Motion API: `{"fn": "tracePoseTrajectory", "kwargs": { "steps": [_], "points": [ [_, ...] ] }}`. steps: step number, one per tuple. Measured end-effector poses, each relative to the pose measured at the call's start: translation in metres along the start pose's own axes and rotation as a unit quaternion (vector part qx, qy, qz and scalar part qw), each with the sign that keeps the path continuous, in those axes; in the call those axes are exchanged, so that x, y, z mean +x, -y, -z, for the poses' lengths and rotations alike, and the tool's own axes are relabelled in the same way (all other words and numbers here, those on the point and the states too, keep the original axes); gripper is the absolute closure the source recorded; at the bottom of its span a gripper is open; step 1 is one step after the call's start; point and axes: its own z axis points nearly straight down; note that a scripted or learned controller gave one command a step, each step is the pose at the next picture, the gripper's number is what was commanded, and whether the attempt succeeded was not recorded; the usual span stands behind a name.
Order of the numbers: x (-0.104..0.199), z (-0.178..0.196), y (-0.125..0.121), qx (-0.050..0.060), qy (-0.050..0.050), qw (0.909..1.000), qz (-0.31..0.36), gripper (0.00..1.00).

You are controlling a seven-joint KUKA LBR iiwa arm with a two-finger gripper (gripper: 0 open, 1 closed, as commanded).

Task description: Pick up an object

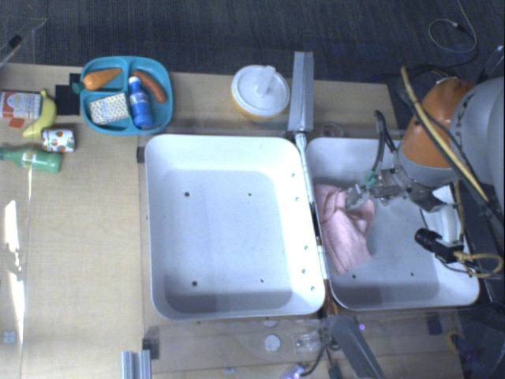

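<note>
Fingers (pixel 364 198) touching soft crumpled pink cloth (pixel 345 229) (right bin (pixel 410 287))

A dark grey carpeted floor (pixel 237 14) runs across the top of the frame, with a thin looped cable (pixel 451 31) lying on it at the upper right. Below it the pale wooden surface (pixel 79 235) fills the left and lower frame, with a bright glare patch (pixel 12 243) at its left edge.
</note>
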Motion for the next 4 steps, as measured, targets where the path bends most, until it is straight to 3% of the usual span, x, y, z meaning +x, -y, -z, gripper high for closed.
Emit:
{"fn": "tracePoseTrajectory", "kwargs": {
  "steps": [1, 2, 3, 4],
  "points": [
    [-0.053, -0.013, 0.026, 0.004, -0.003, 0.9881, 0.154, 0.00],
    [-0.002, -0.011, 0.049, 0.003, -0.003, 0.9848, 0.174, 0.00],
    [-0.003, 0.001, 0.045, -0.002, 0.000, 0.9848, 0.173, 1.00],
    [-0.001, 0.041, -0.017, 0.007, -0.006, 0.9637, 0.267, 1.00]
  ]
}}
